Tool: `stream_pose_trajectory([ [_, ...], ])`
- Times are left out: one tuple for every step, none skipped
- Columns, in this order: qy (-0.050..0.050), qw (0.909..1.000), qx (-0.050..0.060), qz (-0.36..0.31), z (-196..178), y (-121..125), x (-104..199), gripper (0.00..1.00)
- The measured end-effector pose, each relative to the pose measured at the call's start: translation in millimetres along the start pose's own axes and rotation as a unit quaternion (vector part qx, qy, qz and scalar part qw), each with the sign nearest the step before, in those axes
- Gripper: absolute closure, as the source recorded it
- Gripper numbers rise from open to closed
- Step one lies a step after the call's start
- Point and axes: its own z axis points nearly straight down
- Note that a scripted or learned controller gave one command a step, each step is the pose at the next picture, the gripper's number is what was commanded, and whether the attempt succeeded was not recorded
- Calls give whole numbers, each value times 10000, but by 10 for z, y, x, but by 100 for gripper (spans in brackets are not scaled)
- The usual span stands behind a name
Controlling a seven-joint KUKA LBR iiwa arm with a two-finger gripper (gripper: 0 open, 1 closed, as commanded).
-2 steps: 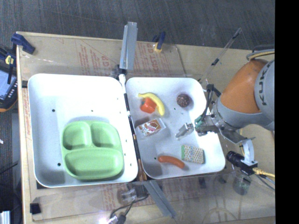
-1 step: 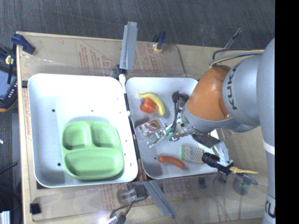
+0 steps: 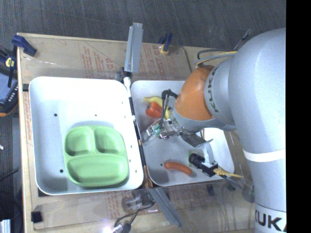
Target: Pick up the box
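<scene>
Box (image 3: 154,129): we take it to be the small green-white thing by the right bin's (image 3: 158,155) left wall, at the gripper (image 3: 164,130) tip. Probably light, stiff card, so we'd pinch across its flat narrow sides. Gripper open or closed: can't tell. Red pepper (image 3: 153,110) sits near.

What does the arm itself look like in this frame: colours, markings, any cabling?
The arm is bulky, rounded and light grey, with a glossy orange band above the wrist. Black KUKA lettering shows near its base and on the orange band. Thin cables loop behind the wrist. The gripper is a small metal assembly with visible wiring.
</scene>
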Motion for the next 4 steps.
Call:
stream_pose_trajectory([
  [82, 9883, 29, 1524, -169, 420, -219, 0],
  [192, 9952, 297, 917, 48, 954, -489, 0],
  [82, 9978, 14, 652, -685, 781, -1156, 0],
  [80, 9994, 7, -338, -1963, 242, -555, 0],
])
